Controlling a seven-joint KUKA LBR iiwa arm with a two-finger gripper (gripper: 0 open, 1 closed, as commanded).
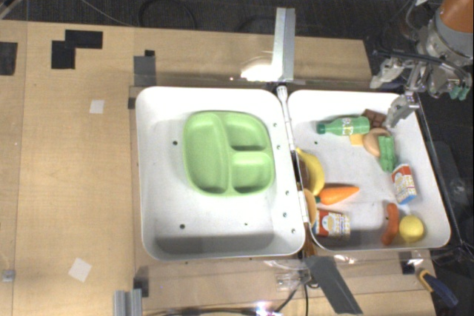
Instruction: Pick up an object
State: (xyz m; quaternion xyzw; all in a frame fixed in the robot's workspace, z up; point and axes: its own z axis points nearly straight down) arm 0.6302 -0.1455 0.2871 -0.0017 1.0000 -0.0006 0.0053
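gripper at right bin's far right corner, finger state unclear. green bottle lies near far edge: likely light, rigid, slick plastic; grasp across mid-body.

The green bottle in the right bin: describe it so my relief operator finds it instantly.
Look in the right-hand white bin, toward its far edge. The green bottle lies on its side there, cap pointing at the divider between the bins. It is the only bottle, with a pale label, just beyond the banana and the carrot.
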